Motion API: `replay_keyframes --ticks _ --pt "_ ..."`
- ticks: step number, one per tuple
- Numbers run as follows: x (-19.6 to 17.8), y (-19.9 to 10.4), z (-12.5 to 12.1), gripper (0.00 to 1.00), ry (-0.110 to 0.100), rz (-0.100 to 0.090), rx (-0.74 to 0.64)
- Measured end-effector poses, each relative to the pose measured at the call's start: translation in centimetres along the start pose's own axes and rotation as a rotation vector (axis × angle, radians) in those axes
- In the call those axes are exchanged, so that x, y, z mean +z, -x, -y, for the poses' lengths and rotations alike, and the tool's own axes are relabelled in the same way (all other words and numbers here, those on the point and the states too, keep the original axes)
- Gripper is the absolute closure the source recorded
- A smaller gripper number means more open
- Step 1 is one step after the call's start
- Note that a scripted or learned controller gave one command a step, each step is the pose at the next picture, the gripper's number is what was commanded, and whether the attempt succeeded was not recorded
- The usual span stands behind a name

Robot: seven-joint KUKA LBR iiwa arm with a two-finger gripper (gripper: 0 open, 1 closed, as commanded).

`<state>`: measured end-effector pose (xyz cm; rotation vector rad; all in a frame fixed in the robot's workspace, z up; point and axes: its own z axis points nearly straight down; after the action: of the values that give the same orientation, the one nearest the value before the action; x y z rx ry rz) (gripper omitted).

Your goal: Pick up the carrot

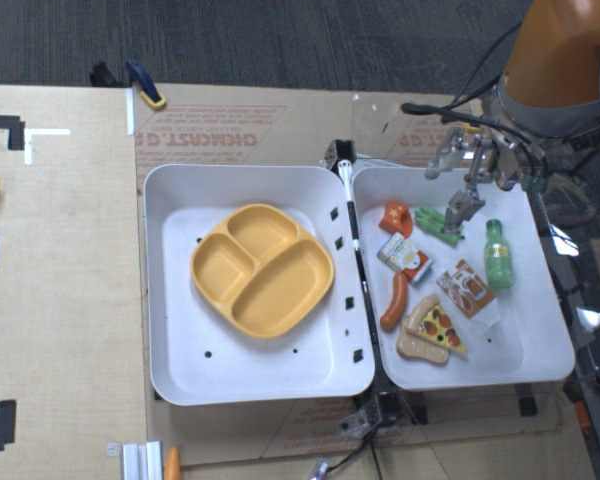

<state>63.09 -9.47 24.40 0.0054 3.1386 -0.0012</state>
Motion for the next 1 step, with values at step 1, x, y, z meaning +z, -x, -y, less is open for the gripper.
replay_keyframes --ticks 1 --pt "14.39 -5.29 0.40 0.00 -0.002 0.015 -0.206"
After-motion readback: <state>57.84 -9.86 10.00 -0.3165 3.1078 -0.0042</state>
